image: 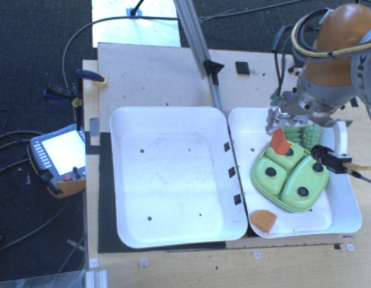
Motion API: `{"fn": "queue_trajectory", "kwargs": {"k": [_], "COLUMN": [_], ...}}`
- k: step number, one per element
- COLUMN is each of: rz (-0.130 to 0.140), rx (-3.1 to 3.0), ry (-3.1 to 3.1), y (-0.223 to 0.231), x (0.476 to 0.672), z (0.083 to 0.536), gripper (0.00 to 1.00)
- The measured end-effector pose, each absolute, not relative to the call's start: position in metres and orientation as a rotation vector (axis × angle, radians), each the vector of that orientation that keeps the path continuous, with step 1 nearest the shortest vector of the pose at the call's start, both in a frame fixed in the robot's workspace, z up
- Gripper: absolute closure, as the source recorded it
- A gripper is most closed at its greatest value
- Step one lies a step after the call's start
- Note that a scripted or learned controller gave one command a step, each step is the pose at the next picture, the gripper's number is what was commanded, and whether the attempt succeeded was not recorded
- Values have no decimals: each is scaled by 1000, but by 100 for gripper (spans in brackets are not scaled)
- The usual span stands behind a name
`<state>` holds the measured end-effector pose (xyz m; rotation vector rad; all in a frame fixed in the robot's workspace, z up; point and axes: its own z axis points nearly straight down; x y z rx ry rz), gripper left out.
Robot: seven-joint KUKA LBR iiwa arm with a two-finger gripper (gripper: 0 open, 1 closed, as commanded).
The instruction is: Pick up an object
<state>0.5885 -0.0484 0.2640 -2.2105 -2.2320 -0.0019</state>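
The red-orange piece [280, 143] lies in my right-hand bin [347, 212], leaning on the back edge of the green lidded tray [290, 177], with a dark green knobbly thing [310, 137] just beside it. My gripper [280, 122] hangs right above the red-orange piece, perhaps touching it, though from this angle I cannot tell how wide my fingers stand or whether anything sits between them. An orange wedge [263, 221] rests at the bin's near left corner, well apart from me. The left bin [125, 131] sits alongside.
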Motion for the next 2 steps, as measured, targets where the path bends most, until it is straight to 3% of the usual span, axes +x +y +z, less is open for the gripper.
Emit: {"fn": "queue_trajectory", "kwargs": {"k": [2], "rz": [-5], "rx": [-2212], "ry": [-2233], "y": [56], "x": [615], "z": [246], "gripper": [100]}}
